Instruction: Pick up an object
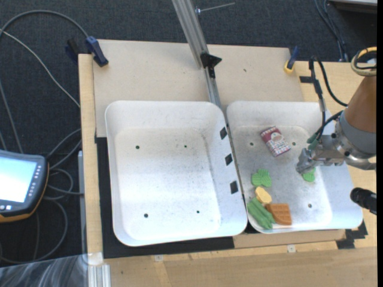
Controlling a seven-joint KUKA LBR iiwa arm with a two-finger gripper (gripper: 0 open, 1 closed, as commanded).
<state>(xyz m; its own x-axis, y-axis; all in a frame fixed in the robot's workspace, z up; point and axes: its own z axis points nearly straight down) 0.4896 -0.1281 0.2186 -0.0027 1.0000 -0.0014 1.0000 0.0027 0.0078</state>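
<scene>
Since the pincer (308, 165) sits low near the right bin's (239, 115) right wall, a small green piece (309, 176) lies directly under its tips, touching or nearly so; whether it grips is unclear.

Light tan wooden bench top (155, 70), rectangular, with bare board showing behind and in front of the bins. Directly on it: a black mat (108, 244), its edge showing under the left bin; a shallow white plastic bin, left (161, 172); a shallow white plastic bin, right (287, 118), touching the first along their shared side. Blue clamp (97, 49) at the back left corner; yellow-and-blue clamp (291, 61) at the back right edge.
</scene>
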